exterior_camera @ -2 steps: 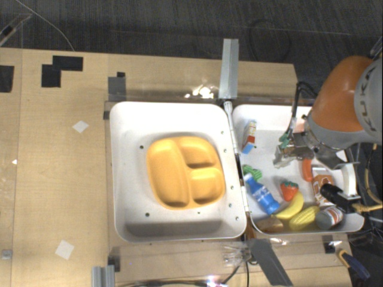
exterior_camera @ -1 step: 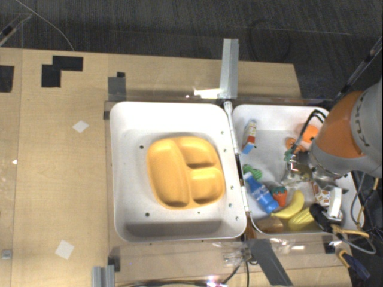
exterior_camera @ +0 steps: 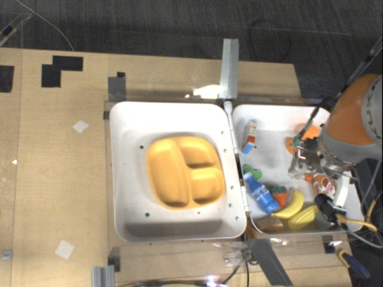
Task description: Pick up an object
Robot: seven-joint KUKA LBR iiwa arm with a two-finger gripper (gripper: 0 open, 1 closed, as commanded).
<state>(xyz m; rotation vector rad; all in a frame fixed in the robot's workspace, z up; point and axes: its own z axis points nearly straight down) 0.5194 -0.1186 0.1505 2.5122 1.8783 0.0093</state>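
Note:
The arm reaches in from the right, its orange band above the right bin (exterior_camera: 269, 115). My gripper (exterior_camera: 300, 161) hangs low over the right half of that bin. An orange toy (exterior_camera: 296, 141) lies just behind it and a red and white can (exterior_camera: 324, 186) just in front to the right. Further forward lie a banana (exterior_camera: 292, 205), a yellow fruit (exterior_camera: 306, 216), a small carrot-like toy (exterior_camera: 279, 192), a blue bottle (exterior_camera: 261, 195) and a green piece (exterior_camera: 252, 173). A white tube with red and blue ends (exterior_camera: 249, 135) lies at the bin's back left.
The left bin (exterior_camera: 128, 130) holds a yellow divided tray (exterior_camera: 185, 171). A metal post (exterior_camera: 230, 70) stands behind the wall between the bins. Cables run along the bench's right front corner (exterior_camera: 353, 226). A brown item (exterior_camera: 272, 223) rests at the right bin's front wall.

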